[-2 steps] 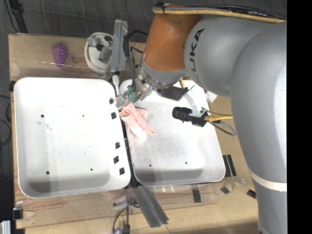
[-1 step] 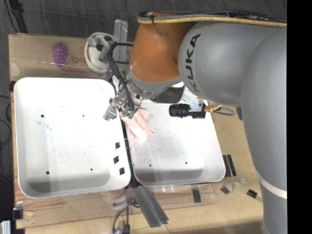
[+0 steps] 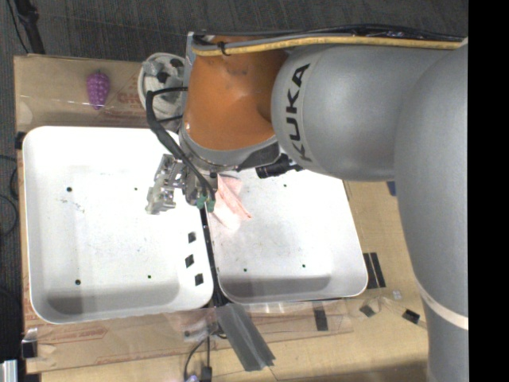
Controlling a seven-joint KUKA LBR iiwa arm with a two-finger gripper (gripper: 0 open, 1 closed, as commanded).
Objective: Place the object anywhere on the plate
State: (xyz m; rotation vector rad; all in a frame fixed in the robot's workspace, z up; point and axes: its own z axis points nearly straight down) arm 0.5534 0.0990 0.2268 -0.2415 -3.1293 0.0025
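A pink and white object (image 3: 232,201) lies in the right bin (image 3: 318,237) at its left side, close to the wall between the two bins. My gripper (image 3: 161,191) hangs over the upper right part of the left bin (image 3: 87,237), a little to the left of the pink object. Nothing can be seen held in it. The arm's orange band and grey wrist cover the back of both bins, hiding whatever lies beneath them.
A small purple grape-like item (image 3: 98,88) rests on the brown bench behind the left bin, outside it. Black tape marks (image 3: 193,259) run along the dividing wall. A grey bracket (image 3: 242,337) sticks out at the front edge.
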